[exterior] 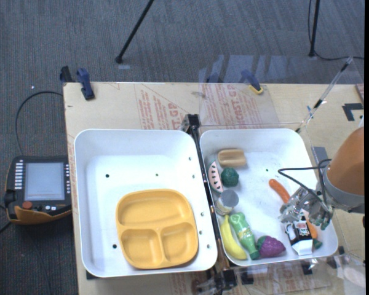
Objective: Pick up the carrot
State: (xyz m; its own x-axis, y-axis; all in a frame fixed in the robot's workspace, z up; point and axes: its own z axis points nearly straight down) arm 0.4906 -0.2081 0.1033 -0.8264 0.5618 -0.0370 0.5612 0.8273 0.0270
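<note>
The orange carrot [279, 189] lies slantwise in the right part of the right bin [277, 139], its upper end pointing to the back left. My gripper [304, 209] hangs directly over the carrot's lower half and hides it. A bit of orange pokes out below the gripper near the bin's right wall. The arm's grey wrist and orange band enter from the right edge.
Just below the gripper lies a small black-and-white carton [300, 236]. Purple grapes [270, 246], a green bottle [243, 233], a banana [231, 239], a grey can [227, 200], a green ball [230, 177], a watermelon slice [214, 177] and a tan bread piece [232, 158] share this bin. The left bin [111, 158] holds a yellow divided plate [157, 228].
</note>
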